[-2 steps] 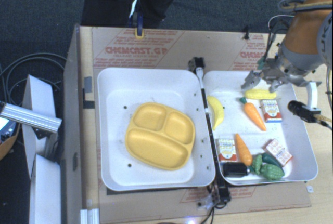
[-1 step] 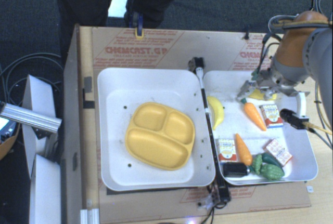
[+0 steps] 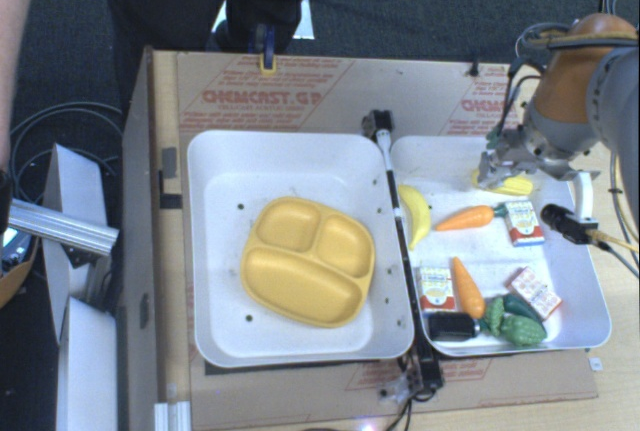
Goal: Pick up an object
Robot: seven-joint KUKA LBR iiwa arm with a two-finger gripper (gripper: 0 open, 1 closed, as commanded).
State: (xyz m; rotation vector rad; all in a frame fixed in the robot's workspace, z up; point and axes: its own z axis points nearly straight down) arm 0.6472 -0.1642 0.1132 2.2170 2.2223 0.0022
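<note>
The yellow toy (image 3: pixel 515 186) sits near the back of the right bin (image 3: pixel 590 314), and the gripper (image 3: pixel 497 169) is right down on it, touching its left end. Can't tell how the gripper is set, honestly. Just in front lie a carrot (image 3: pixel 466 217), a banana (image 3: pixel 415 213) and small cartons (image 3: pixel 523 222). The left bin (image 3: pixel 215 249) has a yellow tray (image 3: pixel 308 261).

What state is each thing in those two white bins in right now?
Yellow divided plate: lying flat in the left bin, nothing on it.
Banana: lying against the right bin's left wall.
Two carrots: lying flat, apart.
Small cartons: lying flat, scattered.
Claw: low over a small yellow item.
</note>
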